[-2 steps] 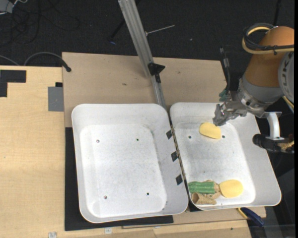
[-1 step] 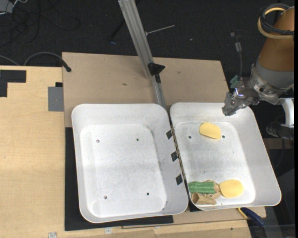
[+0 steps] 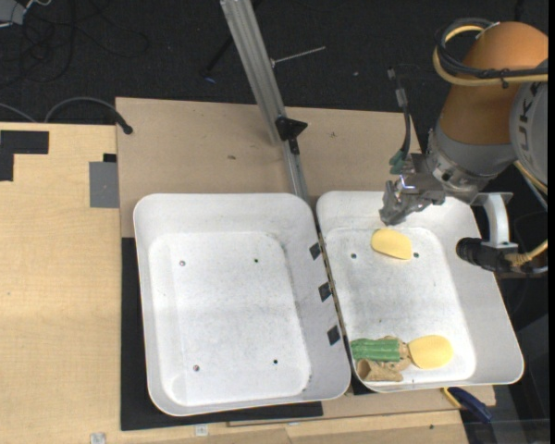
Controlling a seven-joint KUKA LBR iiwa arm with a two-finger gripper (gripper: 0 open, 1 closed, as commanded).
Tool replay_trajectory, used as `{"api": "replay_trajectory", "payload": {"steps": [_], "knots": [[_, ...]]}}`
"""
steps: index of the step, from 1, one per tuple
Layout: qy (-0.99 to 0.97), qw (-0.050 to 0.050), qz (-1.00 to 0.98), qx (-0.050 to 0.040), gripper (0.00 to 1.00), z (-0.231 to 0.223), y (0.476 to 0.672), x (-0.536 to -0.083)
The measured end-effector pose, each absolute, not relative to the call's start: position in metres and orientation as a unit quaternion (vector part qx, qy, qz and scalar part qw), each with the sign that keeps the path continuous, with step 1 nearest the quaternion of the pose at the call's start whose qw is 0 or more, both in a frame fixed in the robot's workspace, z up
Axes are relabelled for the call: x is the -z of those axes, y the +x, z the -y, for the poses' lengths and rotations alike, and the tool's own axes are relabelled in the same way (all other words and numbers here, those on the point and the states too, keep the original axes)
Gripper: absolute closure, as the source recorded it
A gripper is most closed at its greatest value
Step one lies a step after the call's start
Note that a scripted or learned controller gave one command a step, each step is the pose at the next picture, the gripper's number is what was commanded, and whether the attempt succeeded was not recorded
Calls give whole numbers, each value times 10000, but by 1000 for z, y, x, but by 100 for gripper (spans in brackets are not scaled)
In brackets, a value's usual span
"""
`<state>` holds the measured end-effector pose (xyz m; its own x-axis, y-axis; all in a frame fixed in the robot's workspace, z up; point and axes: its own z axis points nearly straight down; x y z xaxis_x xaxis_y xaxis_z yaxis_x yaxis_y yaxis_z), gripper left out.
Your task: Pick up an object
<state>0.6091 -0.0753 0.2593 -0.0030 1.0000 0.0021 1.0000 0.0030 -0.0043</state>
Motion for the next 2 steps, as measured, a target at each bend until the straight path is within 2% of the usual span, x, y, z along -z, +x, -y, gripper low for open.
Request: {"api": "replay_trajectory", "payload": {"steps": [1,2], "knots": [[-7053,23,7089,-5,100,16,609,-261],[-7057,28,7085,-15,100,-38,611,-243]]}}
